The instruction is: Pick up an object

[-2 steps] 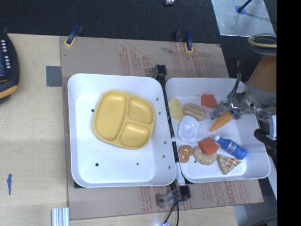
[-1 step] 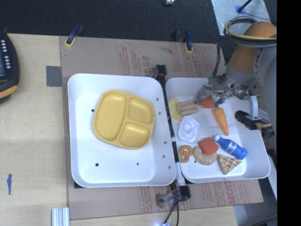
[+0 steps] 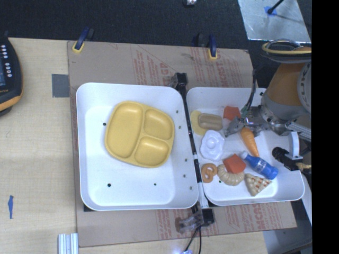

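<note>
Two bins on the desk [image 3: 42, 142]: left bin [image 3: 95, 189] holds a yellow tray [image 3: 140, 134]. Tool [image 3: 238, 125] in the right bin [image 3: 288, 189], fingers spread, holding nothing, just beside the carrot [image 3: 249, 141] and bread [image 3: 210, 121].

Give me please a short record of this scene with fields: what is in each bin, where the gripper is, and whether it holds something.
left bin: yellow divided plate
right bin: bread roll, red block, carrot, white object, second red block, blue bottle, pretzel, pizza slice
gripper: low over right bin, beside carrot's upper end
holding: nothing visibly between the fingers
arm: reaches in from the right
</note>
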`<state>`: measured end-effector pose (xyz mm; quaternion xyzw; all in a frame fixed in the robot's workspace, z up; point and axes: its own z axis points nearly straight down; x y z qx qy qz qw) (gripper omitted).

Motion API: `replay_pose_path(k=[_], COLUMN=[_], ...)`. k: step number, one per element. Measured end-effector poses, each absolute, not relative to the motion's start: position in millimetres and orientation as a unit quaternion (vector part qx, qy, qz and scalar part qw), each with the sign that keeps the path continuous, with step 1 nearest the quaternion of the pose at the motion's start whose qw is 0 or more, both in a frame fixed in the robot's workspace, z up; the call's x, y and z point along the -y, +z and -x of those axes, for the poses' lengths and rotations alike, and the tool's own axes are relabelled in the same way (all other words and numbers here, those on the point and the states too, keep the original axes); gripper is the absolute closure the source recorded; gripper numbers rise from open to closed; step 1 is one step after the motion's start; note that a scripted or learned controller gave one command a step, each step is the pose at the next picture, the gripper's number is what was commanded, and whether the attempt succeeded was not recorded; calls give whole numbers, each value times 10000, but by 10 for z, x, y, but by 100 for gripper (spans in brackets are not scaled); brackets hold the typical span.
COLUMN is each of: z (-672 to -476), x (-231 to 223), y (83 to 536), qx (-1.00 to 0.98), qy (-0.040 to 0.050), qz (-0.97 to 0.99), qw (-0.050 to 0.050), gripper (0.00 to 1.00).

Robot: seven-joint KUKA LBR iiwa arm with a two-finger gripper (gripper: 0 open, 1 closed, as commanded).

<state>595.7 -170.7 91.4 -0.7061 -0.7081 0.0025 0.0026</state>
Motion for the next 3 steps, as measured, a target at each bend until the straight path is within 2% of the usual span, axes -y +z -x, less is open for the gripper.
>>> replay_pose_path(k=[1, 2, 3], z=[-5977, -6266, -6078], x=[1711, 1131, 540], y=[1029, 1558, 1941], qx=[7088, 7102, 7105], qy=[18, -19, -7], qz=[7054, 7040, 7037], qw=[10, -8, 11], gripper=[100, 100, 100])
